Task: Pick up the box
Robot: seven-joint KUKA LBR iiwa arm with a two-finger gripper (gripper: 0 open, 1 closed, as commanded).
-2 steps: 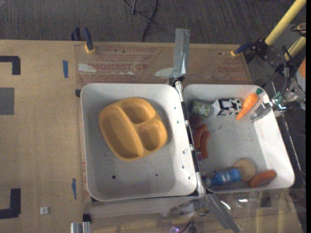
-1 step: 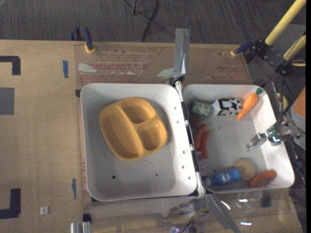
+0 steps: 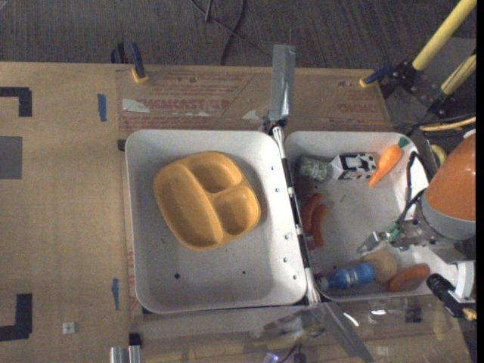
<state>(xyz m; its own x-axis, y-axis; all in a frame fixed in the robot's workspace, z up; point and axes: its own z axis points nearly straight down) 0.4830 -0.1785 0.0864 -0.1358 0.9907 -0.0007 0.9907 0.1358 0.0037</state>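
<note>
The box is a small white carton with black patches. It lies on its side near the back wall of the right bin, between a green item and a carrot. My gripper hangs low over the front right part of that bin, under the orange-banded wrist. It is well in front of the box and apart from it, just above a tan potato-like piece. Nothing shows in its grasp.
The left bin holds a yellow divided plate. In the right bin, red sausages lie by the left wall. A blue bottle and an orange-red piece lie along the front wall. A black cable loops near the carrot.
</note>
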